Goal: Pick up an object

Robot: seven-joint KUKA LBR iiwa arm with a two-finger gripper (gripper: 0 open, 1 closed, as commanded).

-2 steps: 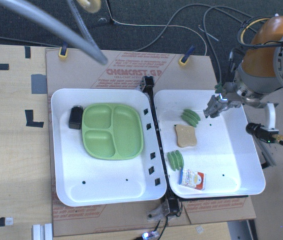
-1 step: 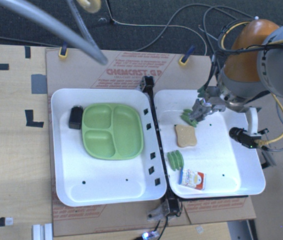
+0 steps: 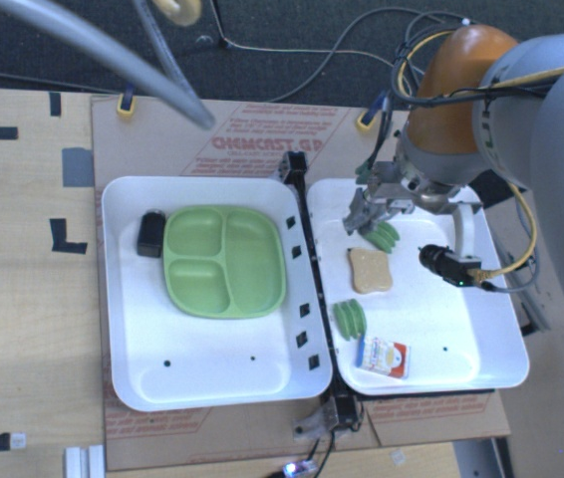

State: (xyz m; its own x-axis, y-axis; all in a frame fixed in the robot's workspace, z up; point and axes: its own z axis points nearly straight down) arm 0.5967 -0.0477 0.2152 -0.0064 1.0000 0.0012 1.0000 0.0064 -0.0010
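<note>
The grey two-finger tool (image 3: 365, 219) hangs low over the upper part of the right shallow white plastic bin (image 3: 491, 352), its tip right at a small ribbed green pod-like piece (image 3: 383, 235); whether that piece sits between the fingers or merely lies under them I cannot tell, nor whether the tool is spread or pressed together; so the pick looks to be at the reaching or closing stage, with the lift not yet shown. Just below lies a tan, bread-shaped slab with a matte, rough face (image 3: 370, 270); lower, near the divider, a second ribbed green pod (image 3: 349, 318); then a small white printed carton with red and orange marks (image 3: 383, 356). In the left white bin (image 3: 123, 366) rest a smooth pale-green divided plastic plate (image 3: 225, 262) and a small black block (image 3: 150, 234) touching its left edge; both bins sit on brown cardboard (image 3: 262, 137) over the pale wooden table (image 3: 13, 297).
</note>
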